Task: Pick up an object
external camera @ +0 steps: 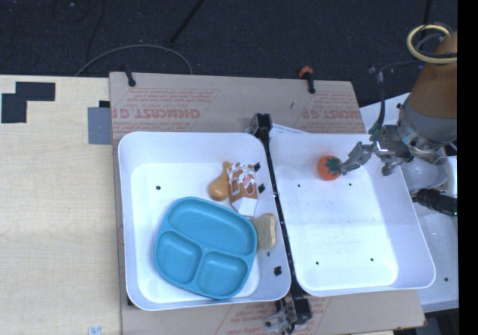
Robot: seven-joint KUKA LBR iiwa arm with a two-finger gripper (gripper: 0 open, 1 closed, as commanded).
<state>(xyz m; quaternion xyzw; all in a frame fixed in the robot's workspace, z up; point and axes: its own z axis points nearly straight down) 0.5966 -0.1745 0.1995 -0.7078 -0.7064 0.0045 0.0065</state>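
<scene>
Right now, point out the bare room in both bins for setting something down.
Most of the right bin is free: everything below the orange tomato toy. The left bin is crowded by the blue divided plate and gingerbread toy; only its upper-left corner is bare.

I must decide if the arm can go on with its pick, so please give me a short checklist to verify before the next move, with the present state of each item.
1. Target in view: small orange-red round toy with a green top lies in the right white bin: ok.
2. Gripper beside the toy, at its right edge: ok.
3. Toy between the fingers: cannot tell.
4. Toy apart from the bin walls: ok.
5. Blue three-compartment plastic tray and brown toy figure lie in the left white bin, apart from the target: ok.
</scene>
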